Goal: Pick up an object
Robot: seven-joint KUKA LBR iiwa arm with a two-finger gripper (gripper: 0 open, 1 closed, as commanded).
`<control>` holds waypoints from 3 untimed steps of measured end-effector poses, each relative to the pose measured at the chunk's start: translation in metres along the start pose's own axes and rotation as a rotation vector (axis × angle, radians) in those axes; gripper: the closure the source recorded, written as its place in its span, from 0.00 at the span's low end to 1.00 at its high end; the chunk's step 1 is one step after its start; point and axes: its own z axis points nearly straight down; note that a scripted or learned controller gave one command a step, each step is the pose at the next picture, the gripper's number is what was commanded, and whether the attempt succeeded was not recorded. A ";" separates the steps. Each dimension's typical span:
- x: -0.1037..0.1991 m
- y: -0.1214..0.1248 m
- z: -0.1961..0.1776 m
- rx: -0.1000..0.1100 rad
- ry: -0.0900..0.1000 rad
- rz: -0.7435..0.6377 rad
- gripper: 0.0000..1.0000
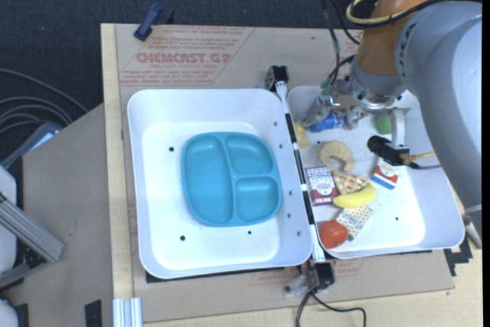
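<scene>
A blue plate (230,178) lies in the left bin (149,115), banana (354,197) and tomato (333,233) in the right bin (417,218).

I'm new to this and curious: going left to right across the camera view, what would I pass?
A blue divided plate → small pink-and-white packet → yellow banana → grey robot arm. Other items in the right bin overlap too much to place.

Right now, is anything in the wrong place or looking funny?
A small dark blue object lies alone at the far corner of the brown printed board, overhanging its edge, while the other small things sit inside the right white bin.
</scene>
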 end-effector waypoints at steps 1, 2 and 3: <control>-0.001 -0.001 -0.011 0.003 -0.001 0.001 1.00; 0.060 -0.009 -0.111 -0.018 -0.002 -0.004 1.00; 0.060 -0.010 -0.110 -0.015 -0.003 -0.003 0.00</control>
